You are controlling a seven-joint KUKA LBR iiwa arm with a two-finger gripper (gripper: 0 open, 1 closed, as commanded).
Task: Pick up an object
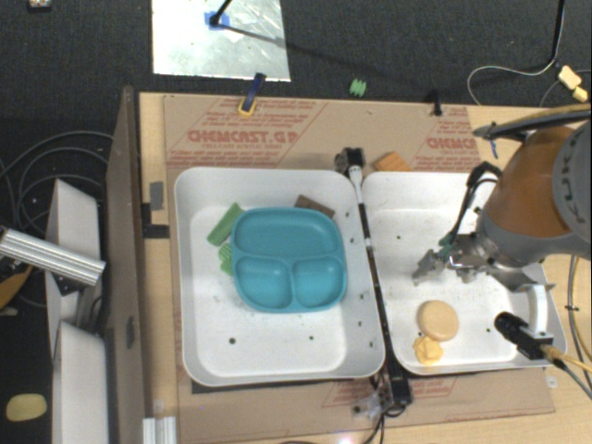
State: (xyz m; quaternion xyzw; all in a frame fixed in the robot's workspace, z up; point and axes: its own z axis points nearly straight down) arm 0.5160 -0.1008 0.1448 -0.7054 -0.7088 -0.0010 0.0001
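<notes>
No pickup yet, judging by tan disc (437, 320) and yellow lump (426, 350) lying together near front of right bin (407, 211); approach, grasp and lift all left. Gripper (435, 265) low over same bin, just behind disc and apart from it, wrist angled down from the right. Cannot tell whether pincer open or closed.

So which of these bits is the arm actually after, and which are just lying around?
Likely part of the job: gripper; tan round object and yellow piece, right bin; blue divided plate, left bin.
Lying about: orange block behind the bins; silvery sheet and cables on the floor.
</notes>
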